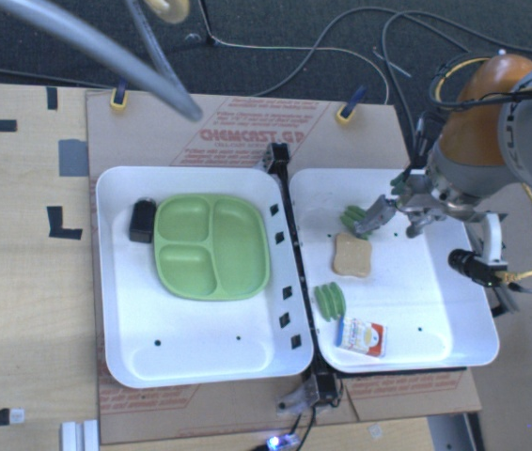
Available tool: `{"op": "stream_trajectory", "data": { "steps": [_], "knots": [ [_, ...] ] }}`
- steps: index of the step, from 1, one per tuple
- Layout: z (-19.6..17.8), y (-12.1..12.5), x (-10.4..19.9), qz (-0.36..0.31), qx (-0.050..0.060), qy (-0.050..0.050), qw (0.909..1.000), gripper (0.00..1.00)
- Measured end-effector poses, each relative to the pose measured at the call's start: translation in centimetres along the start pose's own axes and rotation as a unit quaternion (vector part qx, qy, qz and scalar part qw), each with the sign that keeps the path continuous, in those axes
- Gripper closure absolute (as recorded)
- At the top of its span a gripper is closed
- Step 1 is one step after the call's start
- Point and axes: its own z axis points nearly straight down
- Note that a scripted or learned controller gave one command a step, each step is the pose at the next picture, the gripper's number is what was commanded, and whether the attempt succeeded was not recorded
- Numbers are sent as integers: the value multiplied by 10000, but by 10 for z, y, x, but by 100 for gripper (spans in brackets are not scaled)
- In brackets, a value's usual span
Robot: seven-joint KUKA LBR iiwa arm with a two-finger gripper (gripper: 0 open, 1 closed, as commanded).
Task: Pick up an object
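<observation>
- The arm (492, 120) reaches in from the right of the camera view, its orange band rounded and bright above the wrist.
- Below the band, the grey wrist (449, 191) angles down and leftward.
- The hand (367, 224) extends from the wrist toward the lower left, held low and tilted.
- Whether its fingers are parted or closed cannot be made out.

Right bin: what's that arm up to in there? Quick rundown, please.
Gripper low over right bin, beside green item. Nothing seen held. Toast piece just below it.
</observation>
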Motion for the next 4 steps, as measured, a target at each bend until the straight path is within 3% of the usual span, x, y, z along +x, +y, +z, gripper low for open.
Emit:
{"op": "stream_trajectory", "data": {
  "steps": [1, 3, 4],
  "knots": [
    [-7, 3, 0, -15, -64, -10, 10000, 0],
    [93, 4, -10, -9, -77, -22, 10000, 0],
    [79, 6, -8, -20, -108, -13, 9999, 100]
  ]
}}
